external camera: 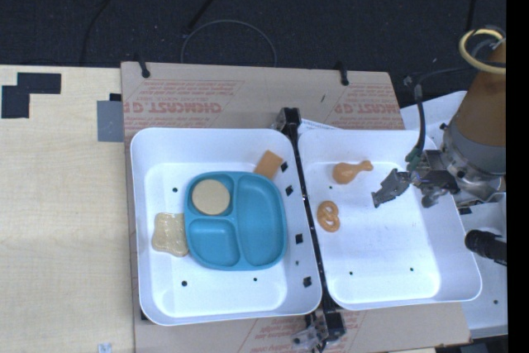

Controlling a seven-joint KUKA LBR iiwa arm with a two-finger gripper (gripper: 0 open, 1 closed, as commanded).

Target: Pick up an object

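Arm enters from the right and hangs over the right bin, its gripper near that bin's right wall. Finger state cannot be told from this slanted view: the dark parts at the tip blur together, and nothing is seen held between them. Candidate objects in the right bin: a chicken leg toward the far side and a pretzel close to the centre divider, the two near each other but apart. Left bin holds a blue tray with a round cracker in its far-left compartment, a tan slice touching the tray's left edge, and an orange block just beyond the tray's far rim. The leg looks like the nearest target, lying left of the tip on bare bin floor. Judgement for a clean pick: centre over the leg's thick end, align the closing direction across its narrow width, descend fully to the floor before closing, and keep clear of the pretzel. The pretzel sits flat and thin, likely harder to grip.
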